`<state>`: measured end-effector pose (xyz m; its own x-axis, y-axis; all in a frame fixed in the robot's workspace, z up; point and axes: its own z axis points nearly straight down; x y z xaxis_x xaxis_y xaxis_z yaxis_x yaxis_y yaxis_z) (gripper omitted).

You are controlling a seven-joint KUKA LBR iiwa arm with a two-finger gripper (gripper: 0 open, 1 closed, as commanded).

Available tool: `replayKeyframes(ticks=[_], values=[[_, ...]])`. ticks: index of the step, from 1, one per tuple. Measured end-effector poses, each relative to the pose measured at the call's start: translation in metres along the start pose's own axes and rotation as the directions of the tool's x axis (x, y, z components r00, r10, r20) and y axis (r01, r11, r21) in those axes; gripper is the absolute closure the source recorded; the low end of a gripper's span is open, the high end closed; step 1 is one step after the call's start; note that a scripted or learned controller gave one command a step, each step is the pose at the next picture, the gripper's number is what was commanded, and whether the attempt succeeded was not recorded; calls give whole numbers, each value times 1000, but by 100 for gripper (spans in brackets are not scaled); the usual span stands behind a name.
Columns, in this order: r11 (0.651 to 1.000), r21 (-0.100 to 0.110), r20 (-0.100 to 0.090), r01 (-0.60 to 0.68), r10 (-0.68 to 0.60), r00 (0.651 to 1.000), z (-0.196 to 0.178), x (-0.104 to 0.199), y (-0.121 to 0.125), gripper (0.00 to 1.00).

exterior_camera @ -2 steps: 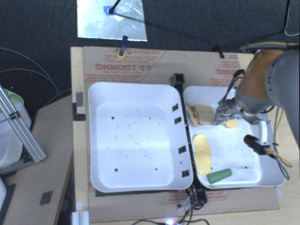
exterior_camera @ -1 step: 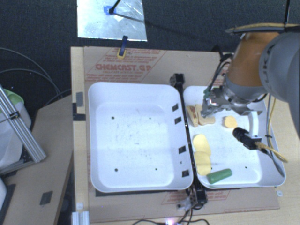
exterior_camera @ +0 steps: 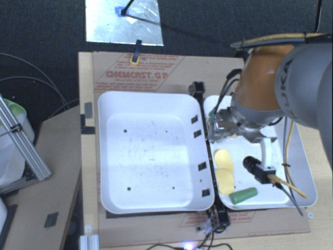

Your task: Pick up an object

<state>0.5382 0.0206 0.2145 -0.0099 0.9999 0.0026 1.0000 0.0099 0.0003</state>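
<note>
Well, I hang over the right bin (exterior_camera: pixel 270 198), my gripper (exterior_camera: pixel 217 124) low above its far half and close to the wall that stands against the left bin (exterior_camera: pixel 151 139). My arm (exterior_camera: pixel 281 82) comes in over the bin's outer edge, and its bulk covers much of the far end. Whether my gripper is spread or closed I cannot tell, since the wrist hides that part from the camera, and I can see nothing held in it. Just on the near side of me lies a pale yellow piece (exterior_camera: pixel 225 171), set apart from me by a little bare floor. It is longish and soft in outline. Its long axis runs from the far edge toward the near edge, almost parallel to the shared wall and just beside it, and one end points up at me. Past its near end, by the near corner on that same side, lies a green cylinder (exterior_camera: pixel 243 195). It rests on its side, with its long axis running almost along the near edge. It is tilted a little, so the end toward the outer edge sits slightly farther from the near rim. The cylinder and the yellow piece are close together, but I cannot tell whether they touch.
</note>
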Motion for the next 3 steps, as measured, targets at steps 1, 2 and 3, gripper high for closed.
replayKeyframes(ticks=[1, 2, 3], values=[[1000, -19, -2, -3, 3, 1000, -153, 13, -49, 100], [1000, 0, 1, 0, 0, 1000, -120, 71, -51, 100], [1000, -13, 1, -6, 6, 1000, -216, 42, -50, 100]])
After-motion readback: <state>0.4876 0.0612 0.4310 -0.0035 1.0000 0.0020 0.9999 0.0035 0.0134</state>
